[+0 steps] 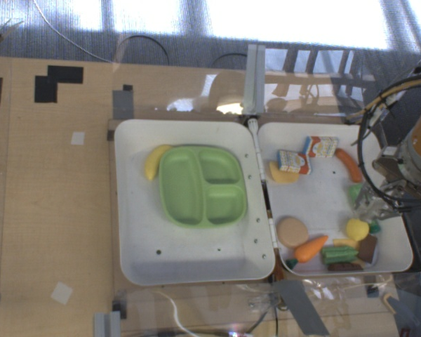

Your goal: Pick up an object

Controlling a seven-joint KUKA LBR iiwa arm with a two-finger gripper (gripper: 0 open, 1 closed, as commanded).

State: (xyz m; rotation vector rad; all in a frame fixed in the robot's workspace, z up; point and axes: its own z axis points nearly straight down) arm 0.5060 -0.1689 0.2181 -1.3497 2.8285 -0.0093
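We see two shallow white bins side by side on the wooden surface (49, 209). The left bin (137, 251) holds a green divided plate (202, 186) near its middle, with a yellow banana (153, 161) touching the plate's upper left edge.

The right bin (316, 195) holds the small play-food pieces. Toward its top we find two little cartons (295, 161), one just beside the other, a pale yellow wedge (282, 175) under them, and an orange sausage (349, 165) to their right. Along the bottom lie a tan round piece (292, 231), a carrot (311, 248), a green block (339, 255), a brown block (368, 248) and a yellow lemon (357, 229).

The end effector (370, 206) sits at the right bin's right side, just above the lemon and beside a small green piece (355, 192). We cannot tell its state.
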